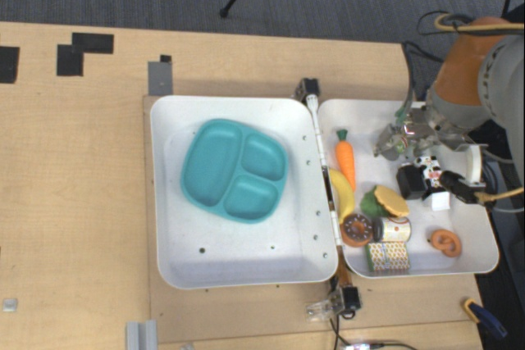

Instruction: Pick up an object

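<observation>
Nearest the camera, at the 6 o'clock edge of the right bin point(490, 254), sits a small patterned box point(387, 256), with a cylindrical can point(395, 229) lying just above it and a brown round piece point(357, 229) touching the can's 9 o'clock side. An orange ring-shaped toy point(446, 242) rests alone toward 4 o'clock in that bin. Along the bin's 9 o'clock wall a carrot point(346, 159) points toward 12 o'clock, and a banana point(341, 193) lies just below it. A burger-like toy point(385, 202) with a green part sits beside the banana.

At 3 o'clock the grey arm point(496, 86) with its orange band point(461, 65) reaches over the right bin. Its end effector point(420, 176) hangs low over the bin's middle, near the burger-like toy, with dark blocky parts and a white piece point(440, 202) close under it. Whether it is wide, narrow, or gripping anything cannot be told; metal wrist parts and cables clutter that spot.

At 9 o'clock, the left bin point(176, 258) holds a teal divided plate point(235, 169), lying flat near its centre. Both bins rest on the tabletop point(74, 201). The arm is cut off at the frame's 3 o'clock side.
</observation>
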You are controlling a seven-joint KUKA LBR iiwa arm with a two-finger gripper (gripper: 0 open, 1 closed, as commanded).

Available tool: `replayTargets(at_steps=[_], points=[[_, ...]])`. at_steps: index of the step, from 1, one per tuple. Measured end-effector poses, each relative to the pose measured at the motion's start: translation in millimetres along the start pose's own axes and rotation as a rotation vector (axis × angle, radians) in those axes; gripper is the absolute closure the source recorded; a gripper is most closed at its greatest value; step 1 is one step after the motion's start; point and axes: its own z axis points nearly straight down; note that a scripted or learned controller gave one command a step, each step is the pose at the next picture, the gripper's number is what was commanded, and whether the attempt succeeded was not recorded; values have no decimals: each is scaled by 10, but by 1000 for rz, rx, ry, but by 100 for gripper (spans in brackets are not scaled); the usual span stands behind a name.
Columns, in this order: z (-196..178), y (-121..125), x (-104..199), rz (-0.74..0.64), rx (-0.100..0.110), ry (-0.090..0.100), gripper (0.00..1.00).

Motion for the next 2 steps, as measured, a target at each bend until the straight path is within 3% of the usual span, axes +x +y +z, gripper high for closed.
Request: replayTargets(at_steps=[1,2], points=[[-103,7,7,-1,-2,0,100],[-102,7,8,-1,-2,0,0]])
